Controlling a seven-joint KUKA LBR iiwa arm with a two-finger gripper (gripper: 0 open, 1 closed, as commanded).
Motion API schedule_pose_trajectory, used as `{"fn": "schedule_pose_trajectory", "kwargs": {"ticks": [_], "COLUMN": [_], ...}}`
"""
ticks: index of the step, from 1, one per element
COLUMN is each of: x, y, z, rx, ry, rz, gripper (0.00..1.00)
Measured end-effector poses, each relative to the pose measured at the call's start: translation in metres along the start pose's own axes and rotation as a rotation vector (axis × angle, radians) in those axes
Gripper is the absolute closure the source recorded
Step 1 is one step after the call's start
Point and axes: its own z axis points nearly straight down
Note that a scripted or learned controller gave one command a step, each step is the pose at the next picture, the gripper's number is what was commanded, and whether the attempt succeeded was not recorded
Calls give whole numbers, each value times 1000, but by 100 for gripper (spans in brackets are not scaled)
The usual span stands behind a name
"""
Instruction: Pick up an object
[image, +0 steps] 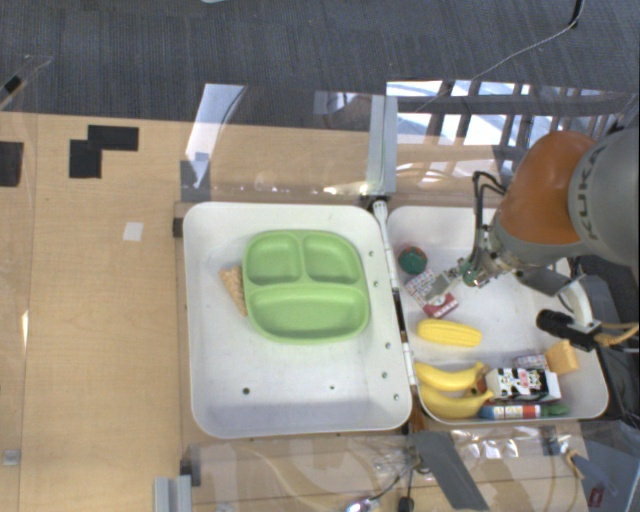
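The pincer (478, 272) hangs over the right white bin (590, 405) near its back edge; its spread cannot be told. The small red-and-white packet (436, 290) lies just beside it, toward the divider, long axis slanted.

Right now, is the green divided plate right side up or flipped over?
Right side up. The green plate lies flat in the left bin with its three compartments facing the camera, raised rims visible between them. All three look empty.

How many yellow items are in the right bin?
3: a corn cob mid-bin, two bananas stacked at the front-left corner. The arm may hide others.
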Motion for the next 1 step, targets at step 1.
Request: {"fn": "schedule_pose_trajectory", "kwargs": {"ticks": [1], "x": [17], "y": [-18], "z": [0], "rx": [-3], "ry": [-1], "rz": [0], "gripper": [0]}}
